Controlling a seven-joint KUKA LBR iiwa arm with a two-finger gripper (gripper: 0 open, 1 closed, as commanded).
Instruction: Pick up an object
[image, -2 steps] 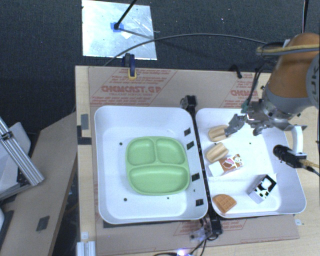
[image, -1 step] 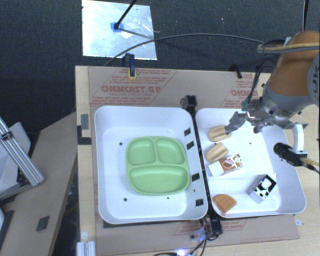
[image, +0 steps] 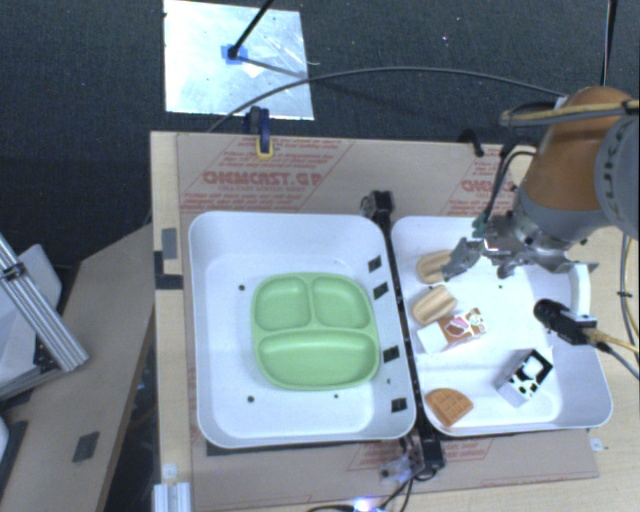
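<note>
Over rt bin (image: 590, 400), hand (image: 487, 256) low.

Left white bin (image: 215, 330): one green divided plate (image: 316, 331), laid flat at centre. Bench (image: 300, 175): brown board with red lettering, carrying both bins. A blue-and-yellow clamp (image: 261, 131) is seen at its far edge. A silver sheet (image: 237, 60) is laid on dark carpet (image: 70, 120) beyond.
</note>
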